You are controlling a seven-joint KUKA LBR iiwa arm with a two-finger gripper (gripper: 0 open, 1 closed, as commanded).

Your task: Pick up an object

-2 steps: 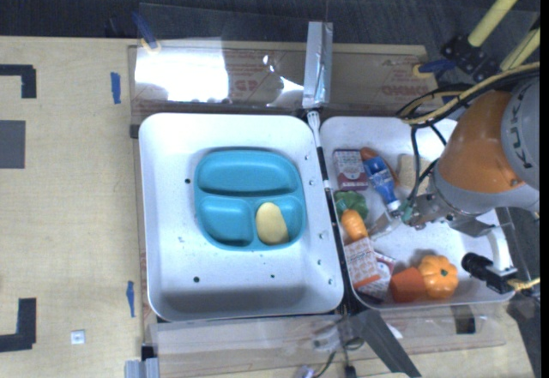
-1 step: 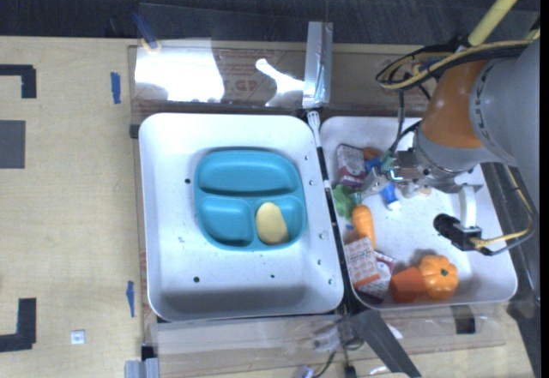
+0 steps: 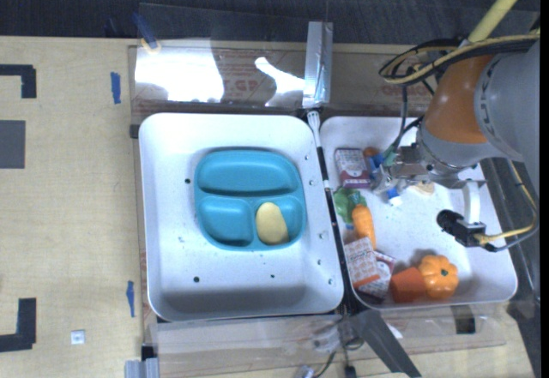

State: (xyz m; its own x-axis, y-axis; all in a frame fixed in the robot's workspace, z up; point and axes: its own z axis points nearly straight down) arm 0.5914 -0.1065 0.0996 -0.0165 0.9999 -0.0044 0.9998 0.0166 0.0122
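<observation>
I see the pincer (image 3: 396,179) low in the right bin (image 3: 497,282), beside a carrot (image 3: 364,220) and a pumpkin (image 3: 438,275); its opening I cannot tell. A lemon (image 3: 271,223) lies in the blue tray (image 3: 225,183).

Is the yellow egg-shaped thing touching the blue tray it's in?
Touching. The camera view shows the yellow egg-shaped object resting in the lower right compartment of the blue divided tray, its edge against the compartment wall, no gap visible.
</observation>
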